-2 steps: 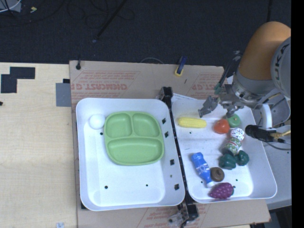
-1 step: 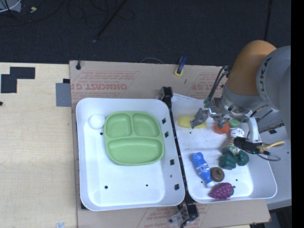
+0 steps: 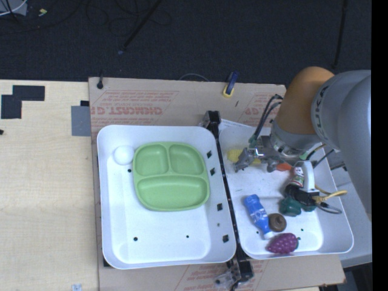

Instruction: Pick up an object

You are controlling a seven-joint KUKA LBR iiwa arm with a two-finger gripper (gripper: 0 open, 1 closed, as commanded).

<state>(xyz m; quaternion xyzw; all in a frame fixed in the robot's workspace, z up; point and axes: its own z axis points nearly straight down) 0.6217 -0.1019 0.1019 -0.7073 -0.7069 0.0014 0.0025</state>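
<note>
camera view: the tool point(image 3: 251, 156) hangs low over the right bin point(image 3: 339, 238), finger state impossible to tell. a blue tube point(image 3: 257, 214) lies just below it toward the near rim, long axis running roughly top to bottom, beside a purple grape bunch point(image 3: 282, 243).

Left bin point(image 3: 115, 235) white; holds pale green divided tray point(image 3: 170, 176) and white ball point(image 3: 123, 155). Right bin point(image 3: 330, 235) white; holds blue tube point(image 3: 256, 213), brown disc point(image 3: 277, 222), purple grape bunch point(image 3: 282, 243), dark teal piece point(image 3: 291, 207), yellow object point(image 3: 234, 156). Arm point(image 3: 339, 111) grey, orange band. Cardboard point(image 3: 157, 105) tan, red print. Clip point(image 3: 230, 84) blue and yellow.
</note>
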